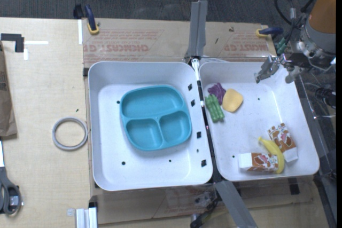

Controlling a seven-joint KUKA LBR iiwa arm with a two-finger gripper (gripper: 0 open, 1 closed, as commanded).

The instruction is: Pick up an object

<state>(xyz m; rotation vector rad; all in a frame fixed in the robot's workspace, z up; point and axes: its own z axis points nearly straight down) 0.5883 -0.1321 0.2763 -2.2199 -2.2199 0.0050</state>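
The right bin (299, 115) holds a purple grape bunch (216, 89), a green vegetable (215, 109) and a yellow wedge (232, 100) near its left wall. A yellow banana (273, 154) lies over two orange-and-white cartons (282, 139) (255, 161) at the front right. My gripper (277, 73) hovers over the bin's far right corner, above the rim. It is open, with nothing between its fingers, and well apart from every object.
A blue divided plate (156, 117) lies in the left bin (101, 131). On the bench to the left are a tape ring (69, 133) and scissors (8, 197). Clamps (92, 23) and a grey post (197, 29) stand at the back.
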